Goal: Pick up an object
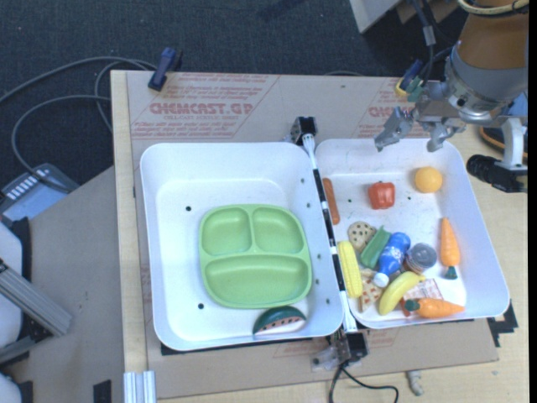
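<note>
No object is taken yet: the nearest candidates, the red pepper (382, 194) and the orange (428, 180), lie in the right bin (478, 250) at its far end. By my judgement the approach is in hand; descent comes next. The hand (412, 135) hangs above them, spread wide, holding nothing.

Bench board (252, 107): brown sheet under both bins, red print along its far part.
Blue clamp (163, 68): on the board's far left corner.
Black clip (303, 128): at the far end of the seam between the bins.
Near clip (348, 342): at the near end of the same seam, a cable trailing from it.
Grey cable (59, 78): looped on the dark floor, left of the board.
Metal rail (33, 300): at the left edge, lying at a slant.
</note>
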